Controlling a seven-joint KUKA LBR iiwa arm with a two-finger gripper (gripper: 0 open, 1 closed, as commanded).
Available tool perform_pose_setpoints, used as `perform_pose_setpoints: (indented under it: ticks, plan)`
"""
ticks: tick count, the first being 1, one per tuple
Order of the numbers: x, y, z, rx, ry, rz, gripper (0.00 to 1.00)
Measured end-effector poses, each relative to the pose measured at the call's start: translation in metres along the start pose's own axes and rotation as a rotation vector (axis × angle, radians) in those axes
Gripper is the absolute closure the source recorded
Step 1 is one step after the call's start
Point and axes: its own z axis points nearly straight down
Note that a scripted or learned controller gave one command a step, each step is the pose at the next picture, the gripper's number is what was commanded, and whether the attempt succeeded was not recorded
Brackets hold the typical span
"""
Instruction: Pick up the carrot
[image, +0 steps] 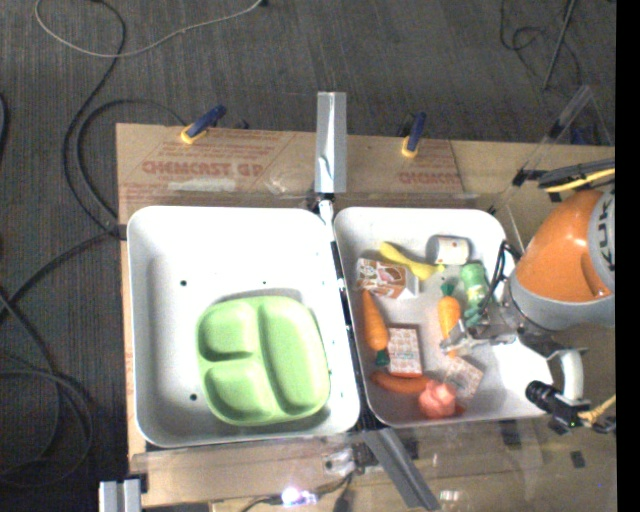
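Reaching in over right bin's (350, 300) right side, gripper (468, 335) low near small orange piece (449, 316); finger state cannot tell. Carrot (373, 320) lying near right bin's left wall, lengthwise, green end toward front, untouched, apart from gripper. Banana (410, 262) near back edge. Green divided plate (263, 360) in left bin (160, 240), front half.
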Motion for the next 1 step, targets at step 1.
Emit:
perform_pose_setpoints:
  ticks: [1]
  plan:
    - [0.0289,0.0183,-0.0829,-0.004,-0.005,0.209,1.00]
